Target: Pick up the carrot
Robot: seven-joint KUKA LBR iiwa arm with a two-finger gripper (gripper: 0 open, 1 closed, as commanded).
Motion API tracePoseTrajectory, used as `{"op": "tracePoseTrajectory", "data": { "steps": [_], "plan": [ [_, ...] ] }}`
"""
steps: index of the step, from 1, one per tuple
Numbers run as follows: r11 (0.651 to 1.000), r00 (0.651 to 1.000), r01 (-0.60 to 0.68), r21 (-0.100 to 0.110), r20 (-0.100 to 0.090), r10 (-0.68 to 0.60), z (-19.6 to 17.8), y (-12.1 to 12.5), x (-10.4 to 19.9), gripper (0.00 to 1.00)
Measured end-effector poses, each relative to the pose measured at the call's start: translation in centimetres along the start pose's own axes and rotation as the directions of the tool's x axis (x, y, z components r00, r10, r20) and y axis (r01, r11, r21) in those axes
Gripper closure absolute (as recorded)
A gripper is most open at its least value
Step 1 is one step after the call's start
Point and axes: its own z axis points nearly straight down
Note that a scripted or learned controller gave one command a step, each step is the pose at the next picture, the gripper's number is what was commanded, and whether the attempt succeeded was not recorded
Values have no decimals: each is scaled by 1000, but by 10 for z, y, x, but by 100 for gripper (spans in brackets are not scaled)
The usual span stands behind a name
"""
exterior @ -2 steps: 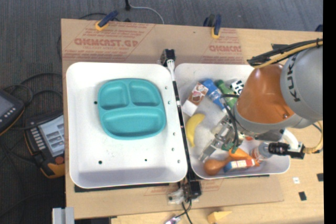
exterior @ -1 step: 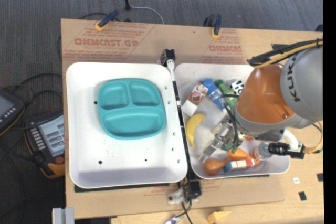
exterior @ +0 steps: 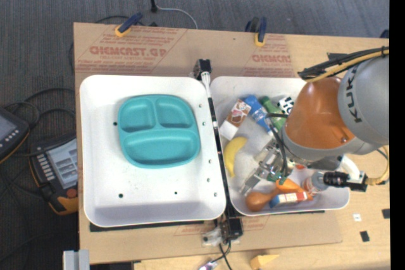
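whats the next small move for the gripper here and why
Probably a short shift toward the view's lower right, then down: the gripper hangs in the right bin just up-left of the carrot, which lies among clutter with nothing visibly between the fingers.

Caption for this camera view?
Grey-and-orange arm's gripper lowered into the cluttered right white bin near the orange carrot; teal sectioned plastic tray sits in the left bin.

My hand [exterior: 264,169] sits low in the crowded right bin [exterior: 329,204]: banana [exterior: 234,155] left, bottles [exterior: 256,109] behind, carrot [exterior: 290,186] close alongside. The left bin [exterior: 101,199] offers open floor around its teal tray [exterior: 158,130].
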Motion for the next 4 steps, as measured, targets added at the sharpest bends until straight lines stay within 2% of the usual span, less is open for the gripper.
{"op": "tracePoseTrajectory", "data": {
  "steps": [1,2,3,4],
  "plan": [
    [1000,1000,0,0,0,0,0,0,0,0],
    [968,968,251,2,-5,-251,-96,28,35,0],
    [874,874,486,1,-6,-486,-96,32,40,0],
    [689,689,725,-2,-6,-725,-96,16,27,0]
  ]
}}
